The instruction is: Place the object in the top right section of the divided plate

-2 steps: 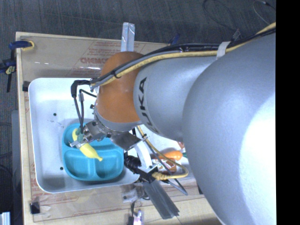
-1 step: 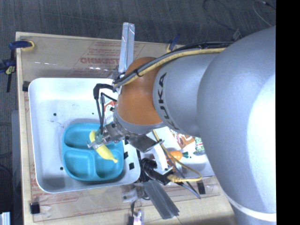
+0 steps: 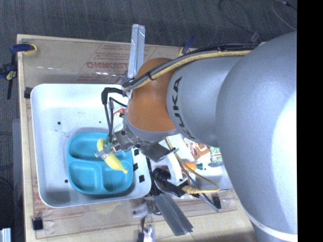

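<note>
1. Count: one arm [image 3: 212, 100], one gripper [image 3: 112, 147], two white bins, one divided plate, one yellow object.
2. Left bin [image 3: 45, 135] holds the blue divided plate [image 3: 86, 173]. The plate has three sections: one wide section on the far side and two smaller ones on the near side.
3. Right bin [image 3: 219, 173] is mostly covered by the arm; what shows is a clutter of small items, including something orange and a printed packet, too hidden to count.
4. Task object: a yellow banana-shaped toy [image 3: 115, 161], elongated and slightly curved, glossy, with a greenish tint at its far end.
5. Banana position: at the plate's right side, lying at a slant across the ridge between the far section and the near-right section, its near tip pointing toward the near right.
6. Gripper sits right over the banana's far end, touching or nearly so. Cannot tell whether the fingers are apart or closed on it; they are too small and cluttered by cables.
7. Grey arm with its orange band enters from the right and covers most of the right bin.
</note>
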You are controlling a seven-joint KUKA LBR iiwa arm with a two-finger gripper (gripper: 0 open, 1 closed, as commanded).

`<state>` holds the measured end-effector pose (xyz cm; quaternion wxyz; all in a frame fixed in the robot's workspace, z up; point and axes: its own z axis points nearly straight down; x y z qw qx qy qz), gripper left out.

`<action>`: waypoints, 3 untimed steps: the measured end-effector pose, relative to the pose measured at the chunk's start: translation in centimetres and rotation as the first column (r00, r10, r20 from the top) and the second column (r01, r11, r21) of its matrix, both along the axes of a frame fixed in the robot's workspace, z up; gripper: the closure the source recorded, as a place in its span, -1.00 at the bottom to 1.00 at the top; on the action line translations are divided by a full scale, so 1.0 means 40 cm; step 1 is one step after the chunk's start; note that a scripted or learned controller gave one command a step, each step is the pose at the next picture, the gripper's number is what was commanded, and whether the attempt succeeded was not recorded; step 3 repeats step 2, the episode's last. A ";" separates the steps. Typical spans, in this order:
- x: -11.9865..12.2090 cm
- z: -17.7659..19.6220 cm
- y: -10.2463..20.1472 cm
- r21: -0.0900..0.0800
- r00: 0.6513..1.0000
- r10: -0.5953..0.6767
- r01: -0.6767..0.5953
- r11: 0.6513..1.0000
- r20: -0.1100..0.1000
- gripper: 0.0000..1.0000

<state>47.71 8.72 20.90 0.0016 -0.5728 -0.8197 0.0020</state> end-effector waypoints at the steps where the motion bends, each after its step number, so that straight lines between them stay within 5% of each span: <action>1: -0.004 -0.008 0.085 0.001 0.997 0.077 -0.077 0.997 0.002 1.00; 2: -0.003 -0.008 0.085 0.001 0.997 0.077 -0.077 0.997 0.003 -1.00; 3: -0.003 -0.008 0.085 0.001 0.997 0.077 -0.077 0.997 0.003 -1.00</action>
